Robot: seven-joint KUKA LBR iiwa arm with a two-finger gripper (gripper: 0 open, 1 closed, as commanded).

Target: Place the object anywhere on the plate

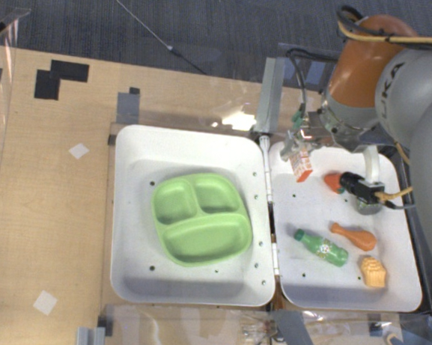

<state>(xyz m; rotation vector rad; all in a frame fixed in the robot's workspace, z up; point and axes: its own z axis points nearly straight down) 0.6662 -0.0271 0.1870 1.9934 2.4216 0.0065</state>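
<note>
The gripper [299, 147] hangs over the right bin [400, 297] at its 11 o'clock corner, fingers pinched on a small red-and-white carton [302, 165]. The green plate [201, 218] sits in the middle of the left bin [128, 269], way off at the carton's 8 o'clock.

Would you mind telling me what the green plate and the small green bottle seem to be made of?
The green plate looks like moulded plastic with a matte finish: uniform colour, soft rounded dividers, hardly any glare. The green bottle in the right bin appears to be plastic too, likely a toy, with a paler label band; at this size I cannot be sure.
</note>
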